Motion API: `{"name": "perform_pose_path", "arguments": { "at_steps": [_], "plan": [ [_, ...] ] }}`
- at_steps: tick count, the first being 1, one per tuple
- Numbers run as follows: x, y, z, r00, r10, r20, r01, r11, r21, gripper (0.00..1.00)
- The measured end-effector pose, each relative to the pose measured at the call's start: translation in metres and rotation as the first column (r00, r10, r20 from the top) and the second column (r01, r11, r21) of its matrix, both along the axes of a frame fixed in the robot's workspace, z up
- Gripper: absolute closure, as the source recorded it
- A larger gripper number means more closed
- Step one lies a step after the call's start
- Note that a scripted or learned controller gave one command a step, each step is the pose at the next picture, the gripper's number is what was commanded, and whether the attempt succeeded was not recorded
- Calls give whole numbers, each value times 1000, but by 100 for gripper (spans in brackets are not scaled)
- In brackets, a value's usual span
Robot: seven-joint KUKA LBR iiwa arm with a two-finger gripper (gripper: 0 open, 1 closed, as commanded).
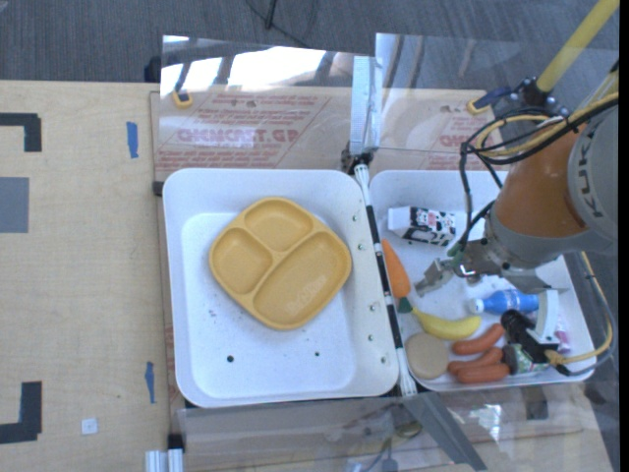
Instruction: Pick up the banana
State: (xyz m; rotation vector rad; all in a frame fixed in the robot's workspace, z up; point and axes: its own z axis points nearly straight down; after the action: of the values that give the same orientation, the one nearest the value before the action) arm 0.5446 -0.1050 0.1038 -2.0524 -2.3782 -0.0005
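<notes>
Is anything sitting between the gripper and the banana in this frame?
Nothing visible does. The gripper hangs above bare floor of the right bin, with the banana just below it in the picture. The carrot lies to its left, the sausages beyond the banana.

One fixed camera looks steeply down from above the bench (79, 264) — both white bins (187, 293) fill mid-frame, floor beyond them, the arm (541, 195) at right.

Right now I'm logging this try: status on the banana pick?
Gripper low in right white bin, above yellow curved banana. Banana lying free. Orange carrot, red sausages crowd it.
</notes>
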Motion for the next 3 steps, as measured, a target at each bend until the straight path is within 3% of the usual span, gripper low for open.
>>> {"name": "perform_pose_path", "arguments": {
  "at_steps": [1, 2, 3],
  "plan": [
    [-53, -14, -14, 982, 189, 14, -189, 982, -4, 0],
    [-7, 30, 88, 974, 228, 2, -228, 974, -1, 0],
    [-36, 3, -13, 952, 306, 3, -306, 952, -1, 0]
  ]
}}
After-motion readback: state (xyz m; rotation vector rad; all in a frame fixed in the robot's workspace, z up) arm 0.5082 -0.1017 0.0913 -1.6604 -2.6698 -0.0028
